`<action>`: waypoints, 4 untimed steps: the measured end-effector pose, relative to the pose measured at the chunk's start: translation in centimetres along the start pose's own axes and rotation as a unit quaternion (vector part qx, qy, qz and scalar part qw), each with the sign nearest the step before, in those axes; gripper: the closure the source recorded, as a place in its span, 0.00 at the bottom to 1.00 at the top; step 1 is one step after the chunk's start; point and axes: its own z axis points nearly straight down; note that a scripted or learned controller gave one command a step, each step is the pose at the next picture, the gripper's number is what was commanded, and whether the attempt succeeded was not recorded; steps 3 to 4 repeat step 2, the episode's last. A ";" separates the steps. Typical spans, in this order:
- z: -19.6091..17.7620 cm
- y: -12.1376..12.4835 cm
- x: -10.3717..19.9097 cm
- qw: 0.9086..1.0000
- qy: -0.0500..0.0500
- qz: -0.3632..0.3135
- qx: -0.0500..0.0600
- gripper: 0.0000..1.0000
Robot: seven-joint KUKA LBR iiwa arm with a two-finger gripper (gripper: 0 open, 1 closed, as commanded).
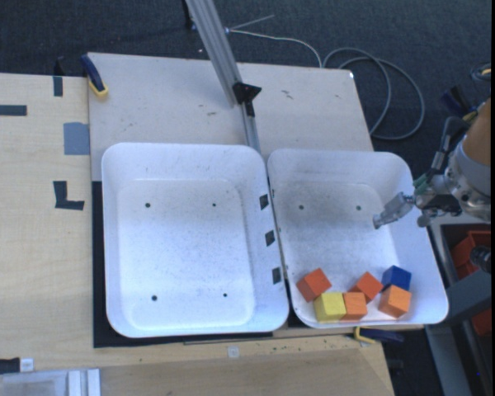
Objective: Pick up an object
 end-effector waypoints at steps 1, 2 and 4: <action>7.6 -2.9 7.4 1.000 0.003 -0.002 0.005 0.00; 4.5 -3.1 14.5 1.000 0.002 -0.004 -0.001 0.00; 4.5 -3.1 14.5 1.000 0.002 -0.004 -0.001 0.00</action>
